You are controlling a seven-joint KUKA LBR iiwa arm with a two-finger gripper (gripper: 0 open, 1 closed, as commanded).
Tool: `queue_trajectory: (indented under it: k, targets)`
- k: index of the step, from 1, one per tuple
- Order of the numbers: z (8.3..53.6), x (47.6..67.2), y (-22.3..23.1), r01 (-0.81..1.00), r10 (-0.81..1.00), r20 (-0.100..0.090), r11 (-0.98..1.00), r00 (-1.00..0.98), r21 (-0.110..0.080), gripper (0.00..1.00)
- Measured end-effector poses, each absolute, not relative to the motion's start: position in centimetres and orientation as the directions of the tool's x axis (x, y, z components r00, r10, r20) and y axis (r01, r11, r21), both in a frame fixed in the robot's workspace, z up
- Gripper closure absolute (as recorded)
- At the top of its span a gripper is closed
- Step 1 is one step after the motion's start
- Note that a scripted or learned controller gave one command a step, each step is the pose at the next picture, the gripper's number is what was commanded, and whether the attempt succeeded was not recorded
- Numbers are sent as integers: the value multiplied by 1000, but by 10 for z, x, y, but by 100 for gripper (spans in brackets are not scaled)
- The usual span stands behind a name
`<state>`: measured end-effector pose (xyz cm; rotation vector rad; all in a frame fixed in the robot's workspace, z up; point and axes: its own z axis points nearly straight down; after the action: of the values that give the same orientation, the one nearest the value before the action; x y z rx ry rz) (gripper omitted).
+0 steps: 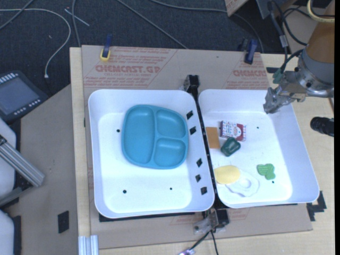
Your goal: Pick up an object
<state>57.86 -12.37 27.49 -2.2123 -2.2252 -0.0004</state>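
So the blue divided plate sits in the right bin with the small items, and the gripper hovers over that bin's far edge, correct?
Not quite. The camera view shows the blue divided plate alone in the left bin; the small items lie in the right bin. The gripper does hover over the right bin's far edge.

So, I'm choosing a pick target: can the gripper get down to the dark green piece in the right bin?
Probably yes. The gripper hangs over the right bin's upper edge, and the dark green piece lies uncovered, though the red-and-white packet sits close beside it.
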Motion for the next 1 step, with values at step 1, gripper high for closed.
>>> queue_trajectory:
  k: [1]
  targets:
    - [271, 587, -62, 1000, 1000, 3, 6, -6, -2, 100]
